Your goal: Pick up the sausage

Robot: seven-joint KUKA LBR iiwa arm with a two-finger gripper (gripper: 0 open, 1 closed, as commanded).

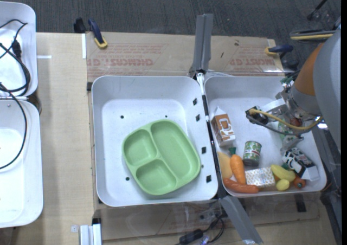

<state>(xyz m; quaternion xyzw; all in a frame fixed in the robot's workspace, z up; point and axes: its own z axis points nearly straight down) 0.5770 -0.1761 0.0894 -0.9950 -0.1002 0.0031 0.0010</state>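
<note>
Sausage is observed lying flat along the near wall of the right bin, its reddish-orange length just below the carrot and beside the white patterned packet. Relative to the sausage, the small green-labelled can is placed further from the near wall, and the brown carton is set further still, toward the divider. A yellow banana-like item and a black-and-white object are noted to the right of the sausage, near the bin's right corner. The gripper is seen over the right part of the same bin, well apart from the sausage; whether it is spread or pressed together cannot be told. The left bin, well left of the sausage, is occupied by a green divided plate.
</note>
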